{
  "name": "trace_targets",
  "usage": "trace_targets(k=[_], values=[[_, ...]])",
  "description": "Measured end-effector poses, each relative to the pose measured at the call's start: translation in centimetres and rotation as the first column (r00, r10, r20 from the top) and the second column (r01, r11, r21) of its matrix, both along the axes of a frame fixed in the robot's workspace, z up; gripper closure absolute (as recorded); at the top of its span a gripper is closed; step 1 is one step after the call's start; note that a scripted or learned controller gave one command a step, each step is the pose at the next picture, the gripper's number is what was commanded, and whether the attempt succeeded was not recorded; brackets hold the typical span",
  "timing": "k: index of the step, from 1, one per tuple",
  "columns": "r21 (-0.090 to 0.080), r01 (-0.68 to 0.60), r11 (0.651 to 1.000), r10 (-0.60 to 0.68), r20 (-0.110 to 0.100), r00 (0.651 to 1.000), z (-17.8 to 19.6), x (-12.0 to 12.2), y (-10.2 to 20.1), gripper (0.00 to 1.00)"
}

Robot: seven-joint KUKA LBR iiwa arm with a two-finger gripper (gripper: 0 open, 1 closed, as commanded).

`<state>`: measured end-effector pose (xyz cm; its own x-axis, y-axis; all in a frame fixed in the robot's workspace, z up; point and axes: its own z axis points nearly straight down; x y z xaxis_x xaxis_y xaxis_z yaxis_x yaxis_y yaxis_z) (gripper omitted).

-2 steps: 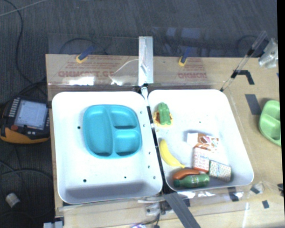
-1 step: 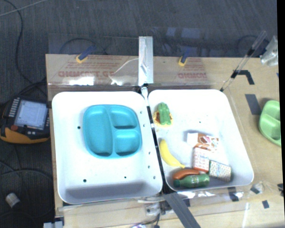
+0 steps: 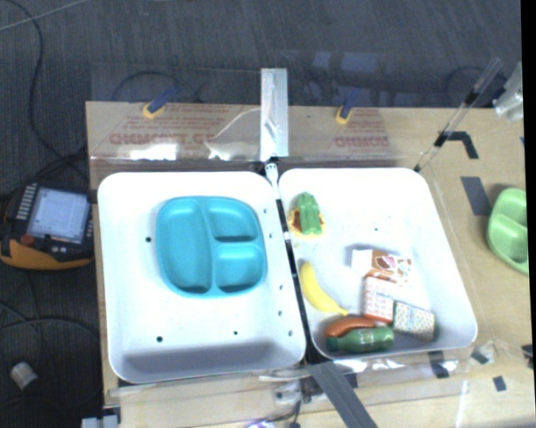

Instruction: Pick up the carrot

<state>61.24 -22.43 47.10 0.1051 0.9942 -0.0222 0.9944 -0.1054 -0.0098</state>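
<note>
Two shallow white plastic bins sit side by side on a pale wooden surface (image 3: 441,150), seen from above at a slant. The task looks barely begun, judging by how things lie: the carrot (image 3: 349,323) rests untouched in the right bin (image 3: 426,203), near its front edge, and all of the reach, grasp and lift is left to do. The jaws cannot be judged open or closed from this view, and nothing is seen held.

The carrot is a small smooth orange-red toy, long and tapered, lying roughly crosswise. It touches a dark green vegetable (image 3: 362,340), glossy and rounded like a cucumber, just in front of it. A curved yellow banana (image 3: 316,289) lies just to its left, close to the bin's inner wall. To its right stand small printed cardboard boxes (image 3: 387,292), flat-sided and patterned, crowded close together. Farther back sits a green and yellow toy (image 3: 306,214), possibly corn, its shape lumpy.

The left bin (image 3: 130,284) holds a turquoise divided plate (image 3: 209,244), smooth moulded plastic with rounded corners and three compartments.

A grasp here seems awkward, since the carrot is hemmed in by its neighbours.
</note>
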Motion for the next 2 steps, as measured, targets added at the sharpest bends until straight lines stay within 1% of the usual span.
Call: trace_targets(k=[2], values=[[-0.009, -0.001, 1.0, 0.0, -0.005, 1.0, 1.88, 0.14, 0.04, 1.0]])
